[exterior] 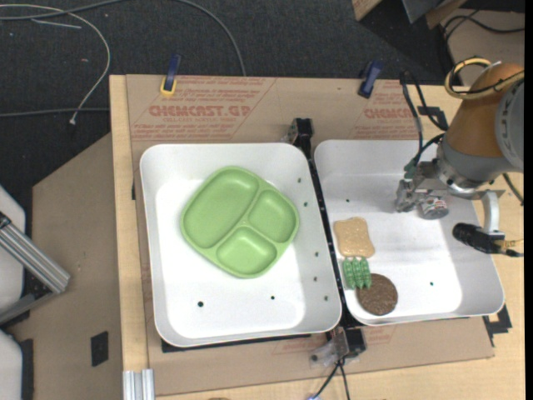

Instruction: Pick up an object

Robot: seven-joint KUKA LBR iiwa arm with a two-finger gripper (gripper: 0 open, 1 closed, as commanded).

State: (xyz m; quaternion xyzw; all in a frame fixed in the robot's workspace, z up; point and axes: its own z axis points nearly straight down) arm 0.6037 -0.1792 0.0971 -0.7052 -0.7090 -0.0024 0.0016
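pincer (421, 198) hangs over the right bin (433, 248), toward its far side – can't tell if it's open or shut, nothing seen in it. nearer than the pincer, along the right bin's left wall: tan slab (354, 237), then green ridged piece (356, 272), then brown disc (379, 294) – touching in a row. left bin (166, 298) holds a green divided plate (240, 221).

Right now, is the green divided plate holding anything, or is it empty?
Empty. The green plate lies flat in the left bin, and all three compartments show bare green, nothing in them.
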